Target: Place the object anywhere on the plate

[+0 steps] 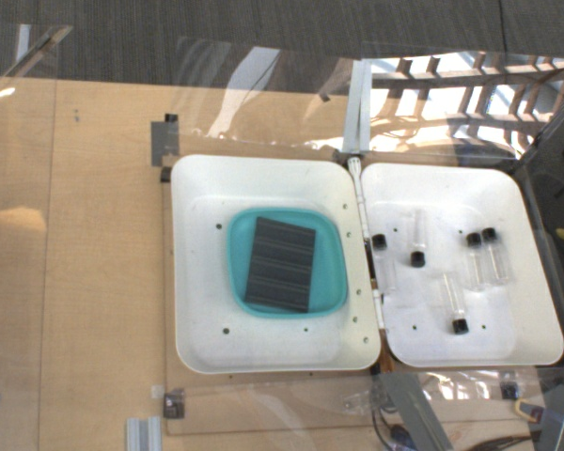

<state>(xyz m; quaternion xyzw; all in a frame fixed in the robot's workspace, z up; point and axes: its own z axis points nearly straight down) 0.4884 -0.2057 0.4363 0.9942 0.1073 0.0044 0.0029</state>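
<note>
A square teal plate (331,269) with rounded corners lies in the middle of the left white bin (199,327). A dark grey ribbed rectangular block (281,264) rests flat on the plate, slightly tilted, and covers most of its centre. Nothing touches the block.
The right white bin (522,341) holds several clear vials with black caps (460,325), scattered across its floor. A raised divider (365,252) separates the two bins. A wooden bench top (75,280) spreads to the left, with metal brackets (164,141) at the left bin's corners.
</note>
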